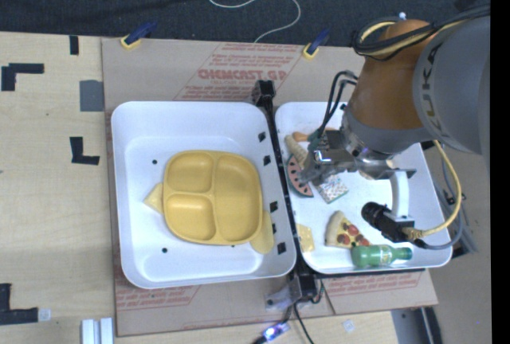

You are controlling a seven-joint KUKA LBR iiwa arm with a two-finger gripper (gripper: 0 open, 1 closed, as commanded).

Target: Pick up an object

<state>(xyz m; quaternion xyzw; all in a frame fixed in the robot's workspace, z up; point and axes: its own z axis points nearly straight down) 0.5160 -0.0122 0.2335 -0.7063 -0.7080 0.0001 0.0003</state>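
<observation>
The right bin [434,259] holds several toy foods: a pizza slice [344,231], a green bottle [381,256] at the front, a round reddish piece [300,175], a tan piece [296,146] and a small yellow wedge [305,237]. My gripper [325,167] reaches down into the left half of this bin, over the reddish piece and a small speckled grey item [333,189]. The wrist hides the fingertips. The left bin [135,135] holds a yellow divided plate [213,197].
The arm's orange band and grey body [406,87] cover the back right of the right bin. A black divider [275,167] runs between the bins. Both stand on a cardboard sheet [231,68], with a white cable [255,4] behind.
</observation>
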